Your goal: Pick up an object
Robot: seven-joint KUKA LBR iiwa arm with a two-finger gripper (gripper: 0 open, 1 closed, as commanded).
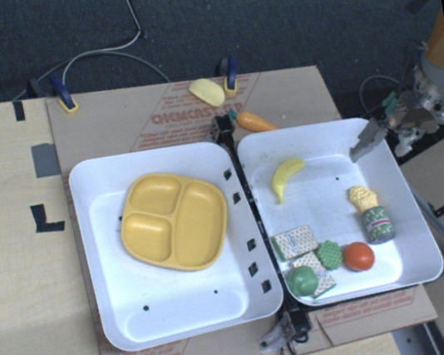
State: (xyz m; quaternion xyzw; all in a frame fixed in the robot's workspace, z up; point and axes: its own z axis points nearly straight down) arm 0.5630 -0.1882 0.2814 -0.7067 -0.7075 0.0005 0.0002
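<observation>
Objects for picking lie in the right bin (400, 185), seen from the overhead camera. A banana (286, 177) rests near the bin's upper middle, curved and lying flat. A corn cob (362, 197) sits toward the right wall, with a small can (378, 225) touching it just below. A red tomato (358, 257) lies near the lower right corner. Beside it, to the left, is a green broccoli piece (329, 254), and a green round fruit (303, 280) rests on a patterned flat packet (295, 242) group along the bin's left wall.

The left bin (97, 235) holds a yellow divided plate (174, 221), lying flat and slightly rotated, roughly centred.

The gripper (366, 141) is at the right bin's upper right rim, above the wall, apart from every object. No object is between its fingers; whether they are spread or pressed together cannot be told from this angle. The arm (434, 86) enters from the right.

On the table (19, 274) beyond the bins, a yellow lemon-like piece (207, 91) and an orange carrot (255, 120) lie on the cardboard sheet (112, 123).
</observation>
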